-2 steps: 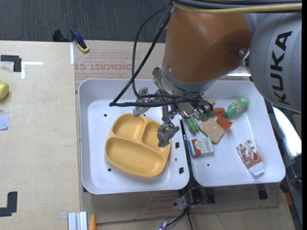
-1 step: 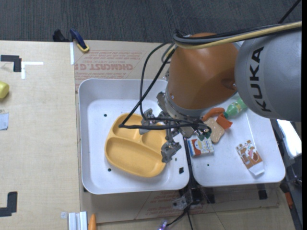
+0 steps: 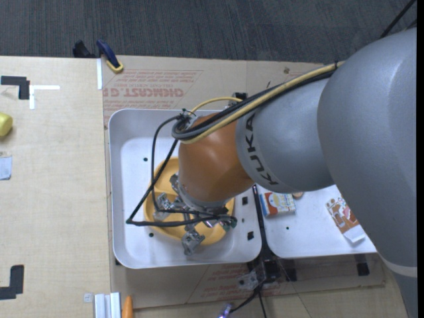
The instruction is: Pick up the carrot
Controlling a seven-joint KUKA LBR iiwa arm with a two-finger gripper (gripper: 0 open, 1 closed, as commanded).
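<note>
Hovering low in the left shallow white plastic bin (image 3: pixel 126 177), the two-finger metal gripper (image 3: pixel 192 240) overlaps a round yellow dish (image 3: pixel 162 177). Its grip cannot be told, nor can the carrot's direction.

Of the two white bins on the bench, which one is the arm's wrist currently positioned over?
The left bin, the one holding the yellow object. The gripper sits over it, while the right bin holds small printed cartons.

The arm (image 3: pixel 331 124) is grey and round, with black "KUKA" letters. An orange band (image 3: pixel 209 161) sits above the wrist. Black and yellow cables (image 3: pixel 218 105) run along it.
</note>
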